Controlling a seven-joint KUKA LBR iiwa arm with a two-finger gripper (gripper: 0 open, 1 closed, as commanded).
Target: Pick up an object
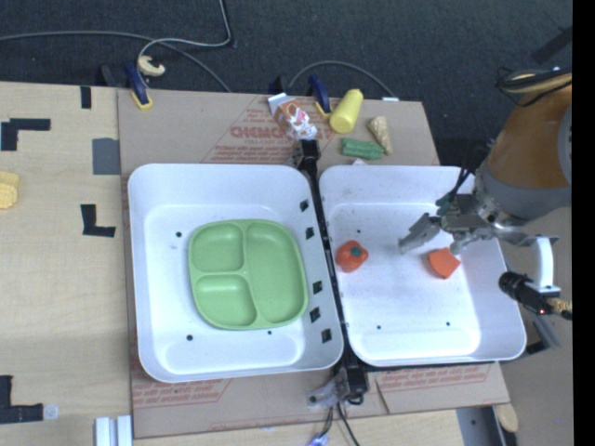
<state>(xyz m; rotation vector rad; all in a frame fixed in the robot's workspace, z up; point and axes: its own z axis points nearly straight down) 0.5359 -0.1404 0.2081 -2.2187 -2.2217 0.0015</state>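
Hovering over the right bin, end effector with fingers spread apart, gripping nothing. Orange block just at its 5 o'clock; red-orange object at its 9 o'clock, well apart.

Two white bins. Pale green divided plate in the nine o'clock one. In the three o'clock one, an orange-red round piece with green top and a plain orange chunk. Grey gripper. At twelve o'clock, on brown cardboard with red print: yellow piece, green piece, tan piece.
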